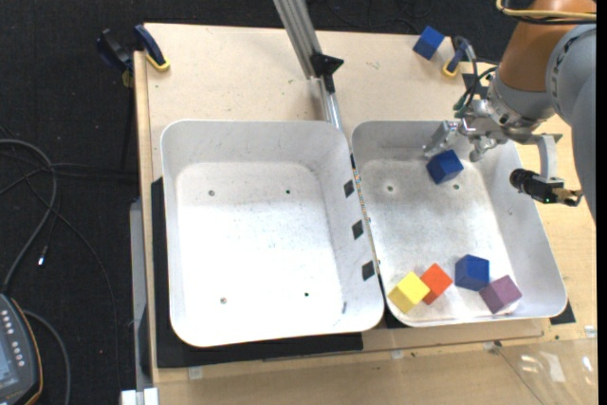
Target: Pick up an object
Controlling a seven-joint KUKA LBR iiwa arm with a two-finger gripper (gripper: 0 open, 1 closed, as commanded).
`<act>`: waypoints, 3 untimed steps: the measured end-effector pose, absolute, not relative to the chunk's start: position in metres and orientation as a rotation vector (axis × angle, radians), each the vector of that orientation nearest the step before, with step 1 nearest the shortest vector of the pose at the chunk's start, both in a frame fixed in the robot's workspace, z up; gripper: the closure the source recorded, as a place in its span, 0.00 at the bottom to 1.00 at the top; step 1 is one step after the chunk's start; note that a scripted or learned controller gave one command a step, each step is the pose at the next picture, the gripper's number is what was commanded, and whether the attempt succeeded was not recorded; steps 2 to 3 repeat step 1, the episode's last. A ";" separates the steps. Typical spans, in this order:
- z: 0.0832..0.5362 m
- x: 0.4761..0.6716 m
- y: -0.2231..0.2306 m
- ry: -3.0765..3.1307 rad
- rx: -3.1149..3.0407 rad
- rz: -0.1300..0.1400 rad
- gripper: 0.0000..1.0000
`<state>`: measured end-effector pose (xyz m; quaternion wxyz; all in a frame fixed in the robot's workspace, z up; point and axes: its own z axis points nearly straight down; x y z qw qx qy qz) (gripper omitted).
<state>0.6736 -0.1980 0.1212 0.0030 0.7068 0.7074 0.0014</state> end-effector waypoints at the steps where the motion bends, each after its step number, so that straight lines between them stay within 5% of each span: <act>1: 0.129 0.673 -0.197 2.221 2.215 0.002 1.00; 3: 0.129 0.673 -0.197 2.221 2.215 0.002 1.00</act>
